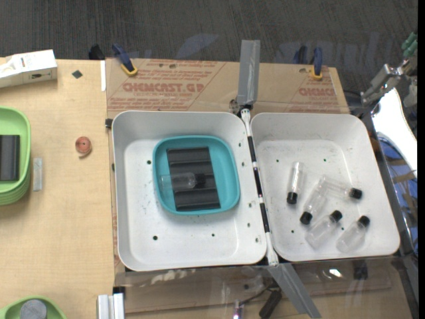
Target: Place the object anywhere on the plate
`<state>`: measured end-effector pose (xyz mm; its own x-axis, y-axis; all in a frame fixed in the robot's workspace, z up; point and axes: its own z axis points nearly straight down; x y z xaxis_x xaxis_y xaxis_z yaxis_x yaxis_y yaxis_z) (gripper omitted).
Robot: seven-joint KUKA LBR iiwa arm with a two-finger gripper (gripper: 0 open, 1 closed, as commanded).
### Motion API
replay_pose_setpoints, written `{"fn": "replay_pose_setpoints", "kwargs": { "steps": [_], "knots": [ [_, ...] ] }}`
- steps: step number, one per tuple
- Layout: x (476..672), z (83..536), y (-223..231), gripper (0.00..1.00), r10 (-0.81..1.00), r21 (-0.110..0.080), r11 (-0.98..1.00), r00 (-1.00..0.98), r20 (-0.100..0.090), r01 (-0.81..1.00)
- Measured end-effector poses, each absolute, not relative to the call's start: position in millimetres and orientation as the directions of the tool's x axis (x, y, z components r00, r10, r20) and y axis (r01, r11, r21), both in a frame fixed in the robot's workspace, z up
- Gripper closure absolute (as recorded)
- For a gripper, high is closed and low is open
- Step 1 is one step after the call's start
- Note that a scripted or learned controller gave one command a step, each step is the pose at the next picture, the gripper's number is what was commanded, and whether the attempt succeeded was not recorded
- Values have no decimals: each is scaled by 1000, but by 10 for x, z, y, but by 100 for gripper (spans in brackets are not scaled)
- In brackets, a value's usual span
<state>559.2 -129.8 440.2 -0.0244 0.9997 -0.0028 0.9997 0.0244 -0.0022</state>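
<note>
A teal plate [229, 178] with a black ribbed insert [192, 178] sits in the left white bin [133, 198]. One clear vial [186, 180] lies on the insert, near the plate's middle. The right white bin [292, 244] holds several clear vials with black caps. One of these vials [293, 181] lies apart at the left, and the others are clustered around a vial [335, 214] toward the bin's right front.
A grey divider bar [249, 72] rises behind the seam between the bins. Cardboard [166, 82] with blue clamps [124, 60] lies under them. On the wooden bench at the left are stacked green bowls [13, 155], a small pink disc [82, 145] and a white box [26, 67].
</note>
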Motion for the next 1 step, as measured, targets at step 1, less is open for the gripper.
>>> {"fn": "replay_pose_setpoints", "kwargs": {
  "steps": [1],
  "knots": [
    [5490, 4402, -2028, 0, 994, -2, -106, 106, -3, 994]
  ]
}}
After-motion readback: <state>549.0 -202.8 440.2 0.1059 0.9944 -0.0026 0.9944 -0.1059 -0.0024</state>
